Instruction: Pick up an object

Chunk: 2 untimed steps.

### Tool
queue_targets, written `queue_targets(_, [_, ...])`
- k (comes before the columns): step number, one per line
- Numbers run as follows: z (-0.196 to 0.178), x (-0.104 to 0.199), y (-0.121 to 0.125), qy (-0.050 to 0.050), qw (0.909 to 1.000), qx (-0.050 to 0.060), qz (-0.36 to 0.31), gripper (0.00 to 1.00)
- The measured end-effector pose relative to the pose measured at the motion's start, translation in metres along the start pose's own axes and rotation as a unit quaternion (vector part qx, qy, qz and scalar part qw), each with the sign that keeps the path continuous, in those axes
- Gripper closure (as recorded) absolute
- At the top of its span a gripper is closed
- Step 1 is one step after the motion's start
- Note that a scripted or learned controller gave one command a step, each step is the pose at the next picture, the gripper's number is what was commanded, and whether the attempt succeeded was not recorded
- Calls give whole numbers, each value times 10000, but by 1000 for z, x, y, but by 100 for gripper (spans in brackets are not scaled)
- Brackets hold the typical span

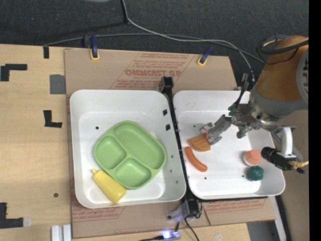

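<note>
My gripper reaches leftward into the right bin, low over its left half and open. Its fingertips hang just up and right of an orange wedge-shaped piece; nothing shows between them. An orange-red sausage lies just below the wedge. A pink round piece and a dark green lump sit at the bin's right side, under the wrist.
The left bin holds a green divided plate and a yellow bottle at its front left. A black divider separates the bins. Cables run across the back of the bench.
</note>
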<state>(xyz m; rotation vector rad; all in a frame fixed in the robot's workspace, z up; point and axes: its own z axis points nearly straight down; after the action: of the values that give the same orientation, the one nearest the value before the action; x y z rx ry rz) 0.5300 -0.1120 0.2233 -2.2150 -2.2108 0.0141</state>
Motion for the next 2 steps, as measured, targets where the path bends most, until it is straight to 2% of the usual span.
queue_targets(1, [-7,0,3,-9,10000,-66,-18,0])
queue_targets(2, [39,-6,0,-12,10000,-43,-12,0])
